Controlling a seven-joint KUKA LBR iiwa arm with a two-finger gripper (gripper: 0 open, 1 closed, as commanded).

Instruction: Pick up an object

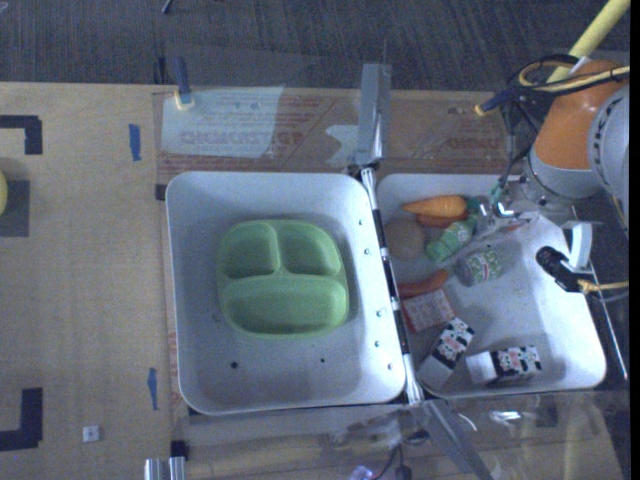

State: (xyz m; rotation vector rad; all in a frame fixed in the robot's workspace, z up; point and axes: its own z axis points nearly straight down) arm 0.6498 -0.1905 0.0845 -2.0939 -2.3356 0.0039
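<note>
The right bin [560, 338] holds several small things. An orange carrot [436, 207] lies at its far edge beside a brown rounded piece [403, 236]. A green bottle [450, 240] and a grey can with a green label [482, 265] lie near the middle. A red strip [423, 284], a red-and-white packet [428, 310] and two cow-patterned cartons [453, 341] [514, 361] sit toward the front. My gripper [503, 208] hangs low at the bin's far right, just right of the carrot and above the can. Nothing shows as held.
The left bin [190, 298] carries a green divided plate [283, 276] in its middle. A metal divider [373, 128] stands between the bins at the back. The grey arm with its orange band [570, 138] reaches in from the upper right.
</note>
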